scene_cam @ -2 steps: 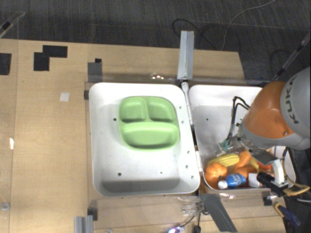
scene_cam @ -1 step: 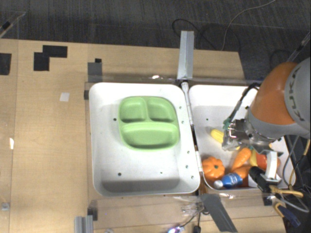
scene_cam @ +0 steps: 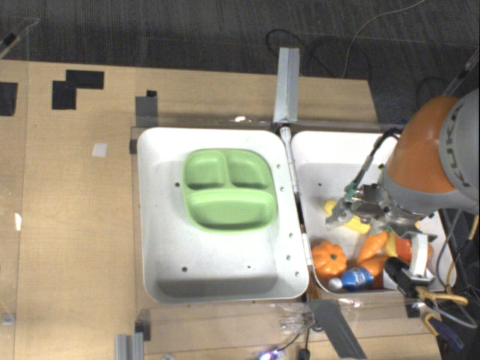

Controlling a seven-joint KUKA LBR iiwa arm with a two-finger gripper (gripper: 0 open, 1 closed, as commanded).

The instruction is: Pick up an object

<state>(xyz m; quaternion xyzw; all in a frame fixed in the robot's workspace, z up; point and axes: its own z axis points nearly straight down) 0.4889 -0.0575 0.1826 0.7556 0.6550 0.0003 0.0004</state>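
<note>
- Pumpkin [scene_cam: 329, 257]: small, round, ribbed and orange, at the near edge of the right bin [scene_cam: 330, 163], beside the wall it shares with the left bin [scene_cam: 161, 223].
- Bottle [scene_cam: 352, 279]: blue with a pale end, lying on its side in the near part of the right bin, touching the pumpkin.
- Carrot [scene_cam: 373, 247]: an orange tapered piece, just right of the pumpkin, under the arm.
- Gripper [scene_cam: 346, 210]: low over the middle of the right bin, above a yellow piece [scene_cam: 332, 205]; I cannot tell how it is set.
- Plate [scene_cam: 228, 188]: smooth green plastic, three compartments, rounded corners, central in the left bin with bare white floor all round it.
- Far half of the right bin: bare white floor.
</note>
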